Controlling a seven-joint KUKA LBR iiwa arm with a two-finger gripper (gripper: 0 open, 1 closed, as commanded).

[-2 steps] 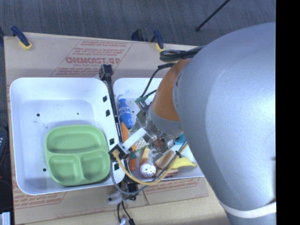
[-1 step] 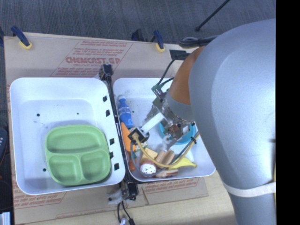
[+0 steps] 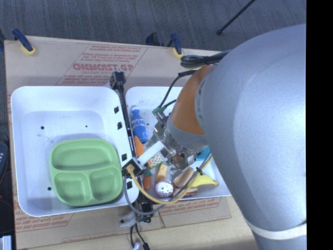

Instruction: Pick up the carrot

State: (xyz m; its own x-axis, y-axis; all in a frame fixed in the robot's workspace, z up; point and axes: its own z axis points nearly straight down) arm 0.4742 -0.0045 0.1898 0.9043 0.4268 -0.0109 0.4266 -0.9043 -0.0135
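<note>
Carrot (image 3: 139, 146) lies in the right bin (image 3: 151, 94), hard against its left wall, long axis running along that wall, just below the blue bottle (image 3: 138, 123). Gripper (image 3: 167, 158) hangs just right of it over the clutter; jaw state cannot be read.

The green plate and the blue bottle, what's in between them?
In the camera view, the bins' white walls, meeting along the middle with small black clips on them, stand between the green plate and the blue bottle.
</note>
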